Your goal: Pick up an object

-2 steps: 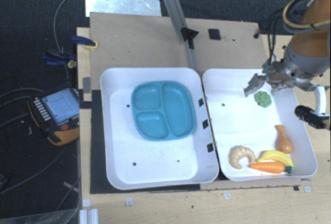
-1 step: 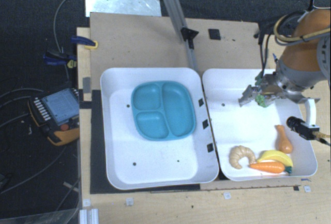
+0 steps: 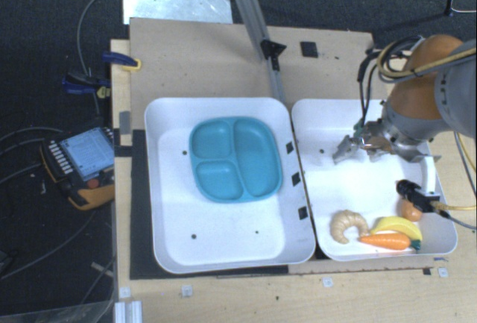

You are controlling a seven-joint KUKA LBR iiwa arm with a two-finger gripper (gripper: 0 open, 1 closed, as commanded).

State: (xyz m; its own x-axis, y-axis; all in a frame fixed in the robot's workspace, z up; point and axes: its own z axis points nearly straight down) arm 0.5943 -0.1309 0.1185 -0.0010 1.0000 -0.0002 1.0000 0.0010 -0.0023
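A slanted overhead view shows a brown desk (image 3: pixel 223 53) carrying two shallow white bins side by side. The left white bin (image 3: pixel 171 232) holds a turquoise plastic plate with three compartments (image 3: pixel 235 159). The right white bin (image 3: pixel 328 202) holds a cluster of toy food along its lower edge, in the lower right of the frame: a beige croissant (image 3: pixel 348 224), a yellow banana (image 3: pixel 396 225), an orange carrot (image 3: pixel 385 242) lying just below the banana, and a small orange rounded piece (image 3: pixel 409 209) partly hidden.

The grey robot arm reaches in from the right, and its metal end effector (image 3: pixel 349 146) hangs over bare floor in the upper half of the right bin, well apart from the food. Whether its tips are apart or together cannot be made out.

To grasp well, it should probably travel toward the lower edge and choose the croissant, which sits slightly apart from the others, descending squarely over it.
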